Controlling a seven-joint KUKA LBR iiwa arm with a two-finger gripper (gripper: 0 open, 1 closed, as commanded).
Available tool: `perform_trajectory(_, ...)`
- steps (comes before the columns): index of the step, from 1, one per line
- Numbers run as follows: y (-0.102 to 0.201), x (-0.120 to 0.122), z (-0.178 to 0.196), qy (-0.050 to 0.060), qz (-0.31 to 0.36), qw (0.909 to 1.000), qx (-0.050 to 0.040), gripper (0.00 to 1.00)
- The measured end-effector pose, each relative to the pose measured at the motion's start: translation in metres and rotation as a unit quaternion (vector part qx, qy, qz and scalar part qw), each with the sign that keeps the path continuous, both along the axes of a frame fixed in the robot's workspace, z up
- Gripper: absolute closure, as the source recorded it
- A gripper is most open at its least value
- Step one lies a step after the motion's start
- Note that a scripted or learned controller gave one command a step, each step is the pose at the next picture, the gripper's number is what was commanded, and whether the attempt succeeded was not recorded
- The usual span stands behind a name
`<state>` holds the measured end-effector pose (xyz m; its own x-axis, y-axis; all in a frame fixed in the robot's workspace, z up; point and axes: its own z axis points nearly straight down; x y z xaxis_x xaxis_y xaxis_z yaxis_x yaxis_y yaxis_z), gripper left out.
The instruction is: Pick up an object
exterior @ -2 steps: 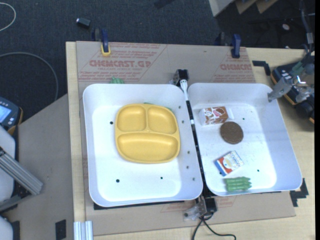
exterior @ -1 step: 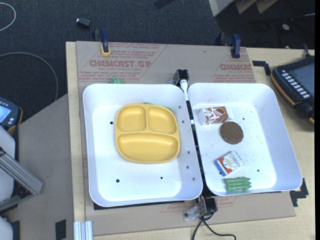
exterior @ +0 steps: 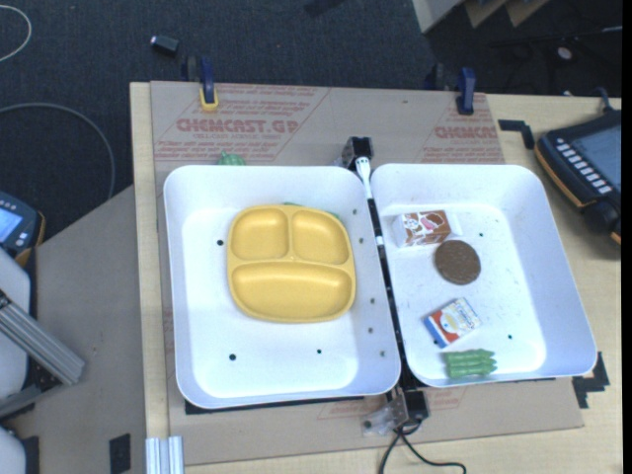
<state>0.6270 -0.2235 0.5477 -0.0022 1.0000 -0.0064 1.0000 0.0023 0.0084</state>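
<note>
A: White plastic, both bins: the left bin (exterior: 197, 354) carries a yellow divided tray (exterior: 291, 263), upright and filling its middle.

B: And the right bin (exterior: 553, 265)?

A: Smaller pieces, well apart: a printed packet (exterior: 426, 227) at the top, a brown disc (exterior: 458, 262) just below it, a small carton (exterior: 452, 322), then green pods (exterior: 468, 364) near the front rim.

B: Which would you go for?

A: I'd judge the carton easiest: come straight down, close across its narrow side. The disc looks flat and may slip.

B: The tool's state?

A: Cannot tell. The packet's print is too small to read, and something green (exterior: 231, 160) behind the left bin is half hidden.
</note>
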Motion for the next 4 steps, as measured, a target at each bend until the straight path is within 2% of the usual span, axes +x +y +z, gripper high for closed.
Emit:
perform_trajectory(1,-0.001,-0.033,-0.109,0.010,-0.002,0.9999,0.0048,1.00)
perform_trajectory(2,0.002,0.015,-0.289,0.011,0.000,0.9999,0.0059,1.00)
perform_trajectory(3,0.063,0.024,-0.202,-0.001,0.002,1.0000,0.0022,1.00)
perform_trajectory(4,0.107,0.024,0.000,-0.007,0.002,1.0000,0.0011,1.00)
